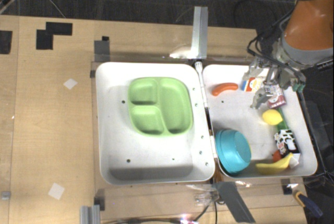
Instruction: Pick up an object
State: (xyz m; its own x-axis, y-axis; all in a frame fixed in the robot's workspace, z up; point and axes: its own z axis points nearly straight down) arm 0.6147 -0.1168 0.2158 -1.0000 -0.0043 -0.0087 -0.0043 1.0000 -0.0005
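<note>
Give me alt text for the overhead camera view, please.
A gripper hangs over the right bin, above a lemon, near an orange sausage, blue bowl, banana and cow-patterned carton. The left bin holds a green divided plate.

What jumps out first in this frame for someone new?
The lime-green divided tray lying alone in the left bin. Next, the clutter in the right bin: a blue bowl at its near left corner, a yellow banana beside it, an orange sausage-like piece near the back. The claw hangs over that bin's far right.
</note>
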